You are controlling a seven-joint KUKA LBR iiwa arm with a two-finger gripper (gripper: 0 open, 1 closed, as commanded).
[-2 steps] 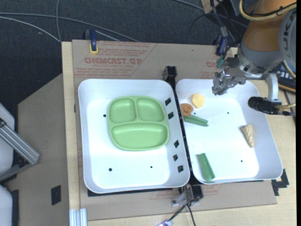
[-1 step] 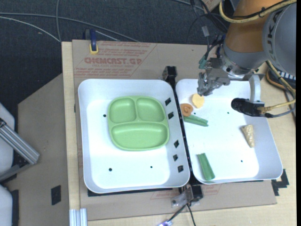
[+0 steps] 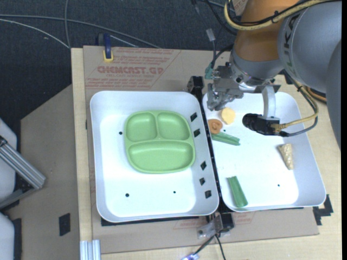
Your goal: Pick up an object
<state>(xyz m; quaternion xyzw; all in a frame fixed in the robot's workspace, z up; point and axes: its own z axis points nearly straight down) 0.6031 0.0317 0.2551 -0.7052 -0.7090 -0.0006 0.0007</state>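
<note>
I see the arm [image 3: 282, 26] coming in from the right, its orange band over the top of the right bin [image 3: 303, 194]. The gripper [image 3: 219, 101] hangs at that bin's upper left corner, close to the wall shared with the left bin [image 3: 103, 161]. Its metal parts blur together from here, so I cannot tell how the gripper stands, and I see nothing clearly between its tips.

Right bin contents: a yellow round piece [image 3: 228, 115] sits just beside the gripper, below and right of it. An orange round piece [image 3: 216, 125] lies just below-left of the yellow one, near the bin's left wall. A green stick [image 3: 225, 138] lies at a slant right under the orange piece, nearly touching it. A second green stick [image 3: 237, 191] lies near the bin's bottom edge, well apart from the first. A tan wedge [image 3: 287, 155] sits toward the right side, away from the rest. A black fitting [image 3: 260, 123] with a yellow cable hangs over the bin's middle top, off the arm.

Left bin: a green divided plate [image 3: 159, 141] lies flat in the middle, two small compartments up top and one wide one below.

Both bins rest on a cardboard sheet [image 3: 130, 69] on the counter [image 3: 49, 129], with a blue clamp [image 3: 108, 46] at the sheet's top edge.
</note>
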